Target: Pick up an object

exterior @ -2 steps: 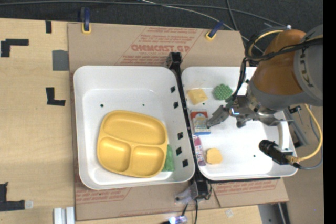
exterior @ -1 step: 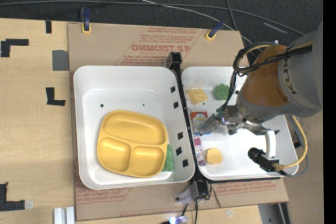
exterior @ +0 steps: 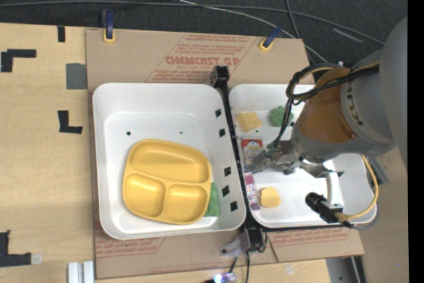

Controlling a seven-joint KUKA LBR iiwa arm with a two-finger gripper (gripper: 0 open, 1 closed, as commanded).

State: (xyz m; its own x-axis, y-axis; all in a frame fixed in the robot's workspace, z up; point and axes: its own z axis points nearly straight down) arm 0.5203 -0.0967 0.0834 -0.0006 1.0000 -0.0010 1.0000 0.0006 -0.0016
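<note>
Near right bin: a small round yellow piece (exterior: 269, 196) lies on the floor of the right bin (exterior: 354, 192), close to the divider, untouched by the arm.
Near left bin: a yellow three-compartment tray (exterior: 167, 180) lies in the left bin (exterior: 109, 109), with a green item (exterior: 213, 201) tucked against its right edge (too hidden to name).
Divider strip: a flat printed packet (exterior: 250, 154) rests along the left wall of the right bin.
Gripper: the gripper (exterior: 278, 157) is low in the right bin, just beside the packet; the wrist hides its tips, so I cannot tell how it stands, nor whether anything is in it.
Far right bin: a pale yellow block (exterior: 249, 120) and a small green leafy object (exterior: 277, 115) sit near the far wall, apart from each other.
Progress: nothing is visibly lifted; every object seen lies on a bin floor. By my judgement the reach is made, while the grasp and the lift are left.
</note>
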